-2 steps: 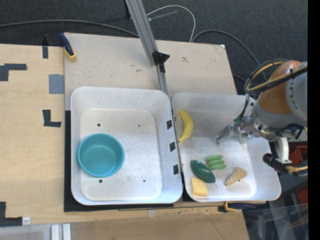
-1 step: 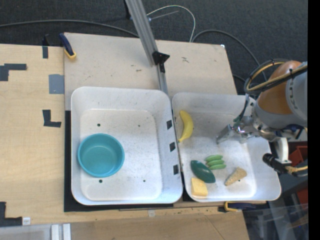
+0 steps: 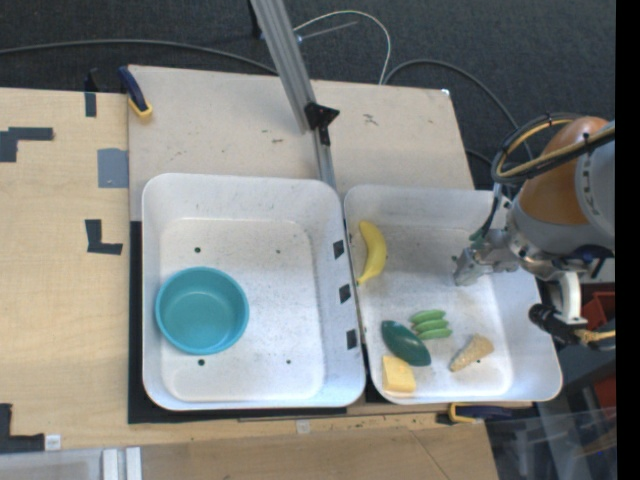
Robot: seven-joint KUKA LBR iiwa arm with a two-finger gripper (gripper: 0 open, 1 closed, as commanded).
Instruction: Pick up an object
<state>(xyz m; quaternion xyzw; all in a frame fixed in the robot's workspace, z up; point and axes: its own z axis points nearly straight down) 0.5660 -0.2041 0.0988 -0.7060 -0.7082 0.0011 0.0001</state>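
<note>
The jaws are hanging low over the right bin, near its right wall; whether they are apart or together I cannot tell at this blur, and nothing is visibly sitting between them. Candidate objects are all lying clear of the jaws: the yellow banana well to the left near the bin divider, the green pea pod just below and left, the tan wedge almost straight below, then the dark green piece touching the yellow block. Judgement: the wedge or the pod is looking like the best target, being isolated; centre over it, align across its narrow width, and descend before closing. The blue bowl is sitting far left in the other bin.
</note>
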